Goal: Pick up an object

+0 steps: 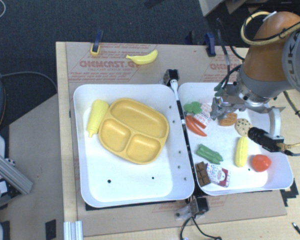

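Gripper [221, 110] is low in right bin [285, 176]; cannot tell if open or holding sth. Just beside it lie orange piece [228, 119] & cookie [242, 126], probably targets; carrot [195, 125] a bit further.

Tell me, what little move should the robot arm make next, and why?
Probably ease straight down. The two-finger gripper hangs in the right white bin, just above the round orange-brown toy food, with nothing visibly held.
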